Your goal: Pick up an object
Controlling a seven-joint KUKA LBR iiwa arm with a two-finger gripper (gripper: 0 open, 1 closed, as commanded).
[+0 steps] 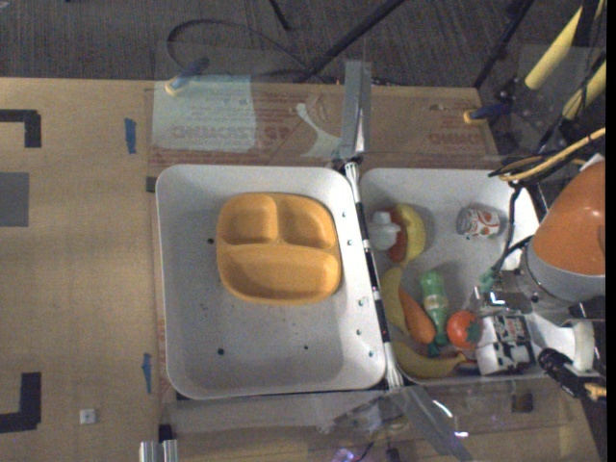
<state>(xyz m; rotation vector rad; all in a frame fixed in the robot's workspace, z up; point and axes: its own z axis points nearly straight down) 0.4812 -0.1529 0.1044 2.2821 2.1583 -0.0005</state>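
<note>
The right bin (452,186) holds several small items. A yellow banana (414,231) lies near its left wall beside a small white item (385,229). A white cup with red print (478,222) sits toward the back. Lower down are a green bottle (434,299), an orange carrot (417,318), a red-orange round fruit (463,329) and another banana (423,362) along the front. My gripper (504,343) hangs low over the bin's front right corner, just right of the round fruit. I see nothing held in it.
The left bin (192,335) holds an orange divided plate (279,246) in its back half. A metal divider (364,258) separates the bins. The arm's orange band (576,234) and cables overhang the right bin's right edge.
</note>
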